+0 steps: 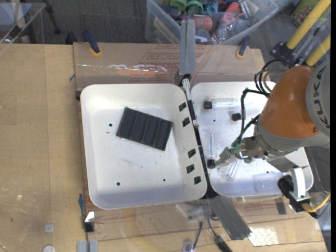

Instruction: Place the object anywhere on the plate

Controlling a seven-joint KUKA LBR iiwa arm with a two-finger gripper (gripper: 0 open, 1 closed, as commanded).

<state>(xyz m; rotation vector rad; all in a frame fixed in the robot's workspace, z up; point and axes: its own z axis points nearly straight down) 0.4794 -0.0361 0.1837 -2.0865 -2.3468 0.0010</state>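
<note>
The dark grey ridged plate (144, 128) lies flat in the left bin (100, 188), towards its upper middle. In the right bin (252, 190) my gripper (227, 159) is low, close to the divider between the bins. A clear tube with a black cap (211, 163) lies right at its tip, with a clear part (229, 170) showing just below the gripper. Whether the tube is held or only touched is not visible. The orange band and grey wrist (289, 112) cover much of the right bin.
In the right bin's far part lie another clear tube with a black cap (219, 104) and a small black piece (236, 116). A thin clear tube (211, 140) rests by the divider. A crate of toys (210, 7) stands behind the bins.
</note>
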